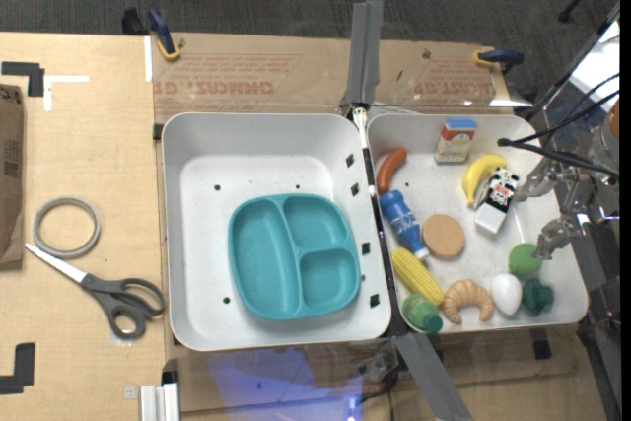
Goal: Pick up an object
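- The gripper [548, 212] hung at the right edge of the right bin [419, 128], its two metal fingers [537, 180] spread apart with nothing between them.
- Just beside the lower finger lay a green ball [524, 260], and left of the upper one a small black-and-white carton [496, 199] leaned against a banana [476, 176].
- Along the bin's near wall sat a dark green toy [537, 297], a white egg [505, 293], a croissant [469, 300], a corn cob [415, 274] and another green piece [421, 314].
- Farther in I saw a blue bottle [401, 219], a round tan cookie [444, 237], a red sausage [390, 167] and a little box [455, 141] near the far wall.
- The left bin [187, 212] held a teal divided plate [294, 255].
- Scissors [104, 289] and a tape roll [66, 226] lay on the bench [79, 143] to the left, well apart from the bins.
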Robot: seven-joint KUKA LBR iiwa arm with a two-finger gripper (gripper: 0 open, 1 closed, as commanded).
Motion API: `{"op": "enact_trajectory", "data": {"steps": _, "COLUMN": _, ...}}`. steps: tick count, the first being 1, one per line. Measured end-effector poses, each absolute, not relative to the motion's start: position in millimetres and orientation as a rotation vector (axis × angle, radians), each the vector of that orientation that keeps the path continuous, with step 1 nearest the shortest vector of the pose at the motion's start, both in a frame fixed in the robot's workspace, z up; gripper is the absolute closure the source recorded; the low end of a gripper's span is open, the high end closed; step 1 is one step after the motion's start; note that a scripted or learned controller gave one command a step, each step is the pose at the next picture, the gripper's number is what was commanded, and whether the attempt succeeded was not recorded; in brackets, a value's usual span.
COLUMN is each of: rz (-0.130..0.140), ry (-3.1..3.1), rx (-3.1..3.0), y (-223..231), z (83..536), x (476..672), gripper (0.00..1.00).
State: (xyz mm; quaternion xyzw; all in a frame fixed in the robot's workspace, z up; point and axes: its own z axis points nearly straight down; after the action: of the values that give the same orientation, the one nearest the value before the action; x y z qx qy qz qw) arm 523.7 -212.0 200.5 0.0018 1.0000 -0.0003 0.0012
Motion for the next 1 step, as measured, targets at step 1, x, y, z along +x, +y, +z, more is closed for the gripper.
{"op": "enact_trajectory", "data": {"steps": 1, "rz": -0.015, "ry": 3.107, "rx": 0.122, "y": -221.1, "z": 116.5, "x": 590.4, "gripper": 0.0}}
